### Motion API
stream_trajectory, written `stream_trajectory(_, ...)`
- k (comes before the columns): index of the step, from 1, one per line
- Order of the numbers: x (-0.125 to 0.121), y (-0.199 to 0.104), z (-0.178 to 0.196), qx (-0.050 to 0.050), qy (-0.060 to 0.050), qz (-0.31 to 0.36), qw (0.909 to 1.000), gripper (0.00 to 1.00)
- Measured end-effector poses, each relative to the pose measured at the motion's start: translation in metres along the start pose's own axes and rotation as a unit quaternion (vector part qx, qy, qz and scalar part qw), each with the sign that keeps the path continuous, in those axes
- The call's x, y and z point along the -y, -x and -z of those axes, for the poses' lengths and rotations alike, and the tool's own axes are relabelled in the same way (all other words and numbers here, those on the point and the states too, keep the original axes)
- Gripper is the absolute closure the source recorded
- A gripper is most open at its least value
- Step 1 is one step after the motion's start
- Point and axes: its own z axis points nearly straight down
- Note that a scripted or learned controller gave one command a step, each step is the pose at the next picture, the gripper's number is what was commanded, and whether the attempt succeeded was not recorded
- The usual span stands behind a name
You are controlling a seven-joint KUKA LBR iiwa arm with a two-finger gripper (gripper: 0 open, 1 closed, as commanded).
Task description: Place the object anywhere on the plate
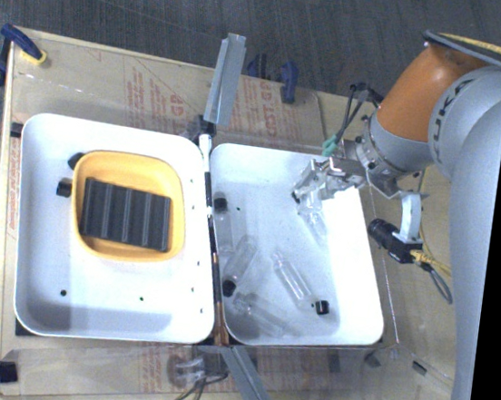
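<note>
Bench: plywood top [111,76] bearing 2 white bins side by side.
Left bin [30,275]: holds a yellow plate [136,168] with a dark ribbed block [127,215] lying on it.
Right bin [356,300]: holds clear plastic bottles; 1 bottle [291,278] lies near the middle, another [241,256] close to the left wall.
Arm [446,101]: reaches in from the right.
Gripper [312,186]: low over the right bin's upper part, above a clear object [314,218]; its opening and any hold cannot be made out.

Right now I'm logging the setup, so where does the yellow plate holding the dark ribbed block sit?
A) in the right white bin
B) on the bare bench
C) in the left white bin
C: the yellow plate with the dark ribbed block lies inside the left white bin.
</note>
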Motion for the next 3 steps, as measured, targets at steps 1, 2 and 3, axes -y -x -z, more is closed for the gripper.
stream_trajectory(1, -0.016, -0.101, -0.030, 0.001, -0.001, 0.120, 0.9927, 1.00)
stream_trajectory(2, -0.042, -0.157, -0.002, 0.001, 0.000, 0.147, 0.9891, 1.00)
stream_trajectory(3, -0.013, -0.182, -0.030, 0.001, -0.001, 0.288, 0.9575, 1.00)
